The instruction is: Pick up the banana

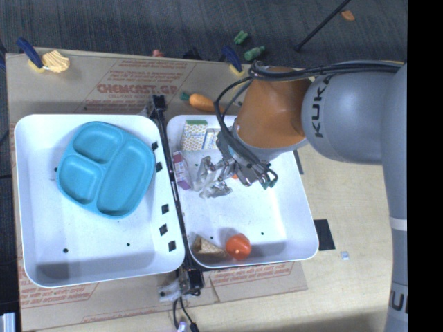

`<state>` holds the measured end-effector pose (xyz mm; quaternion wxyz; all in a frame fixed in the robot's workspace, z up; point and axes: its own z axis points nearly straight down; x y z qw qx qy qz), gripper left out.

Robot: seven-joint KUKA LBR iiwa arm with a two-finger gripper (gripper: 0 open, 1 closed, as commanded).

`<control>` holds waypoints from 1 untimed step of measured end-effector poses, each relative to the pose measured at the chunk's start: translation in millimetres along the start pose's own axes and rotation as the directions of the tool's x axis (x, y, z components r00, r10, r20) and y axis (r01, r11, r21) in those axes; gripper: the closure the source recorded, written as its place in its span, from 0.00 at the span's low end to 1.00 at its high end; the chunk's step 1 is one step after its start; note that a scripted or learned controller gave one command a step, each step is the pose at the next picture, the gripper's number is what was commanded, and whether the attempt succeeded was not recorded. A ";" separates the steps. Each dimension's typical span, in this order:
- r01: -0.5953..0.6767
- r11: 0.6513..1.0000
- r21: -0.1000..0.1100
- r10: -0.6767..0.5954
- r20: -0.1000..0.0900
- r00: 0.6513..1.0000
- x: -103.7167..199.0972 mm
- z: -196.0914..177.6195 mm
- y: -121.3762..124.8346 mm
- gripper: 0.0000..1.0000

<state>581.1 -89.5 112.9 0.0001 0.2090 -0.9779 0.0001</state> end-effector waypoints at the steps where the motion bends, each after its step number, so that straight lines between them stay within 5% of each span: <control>1: 0.124 0.992 -0.002 -0.124 -0.002 0.992 1.2 21.0 -1.8 1.00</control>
